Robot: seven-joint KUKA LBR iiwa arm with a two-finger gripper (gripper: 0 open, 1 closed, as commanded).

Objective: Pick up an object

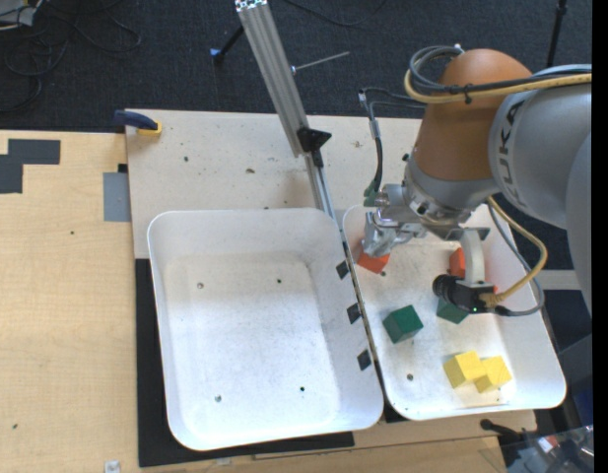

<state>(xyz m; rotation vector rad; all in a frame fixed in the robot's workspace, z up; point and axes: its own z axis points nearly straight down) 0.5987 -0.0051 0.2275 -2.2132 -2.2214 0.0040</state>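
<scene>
On my pale wooden desk [57, 294] sit two white bins [244, 333]; dark carpet [106, 37] lies behind. My gripper [377, 249] pinches an orange block [371, 260].

Two white bins are borne side by side on a pale bench [215, 156]: a left bin [170, 239] and a right bin [540, 382]. A blue-and-yellow clamp [138, 121] is seen at the bench's far left corner.

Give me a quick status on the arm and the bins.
Gripper low in the right bin, right over an orange block. Grip unconfirmed. Green cube and yellow block lie apart, nothing blocking.
</scene>
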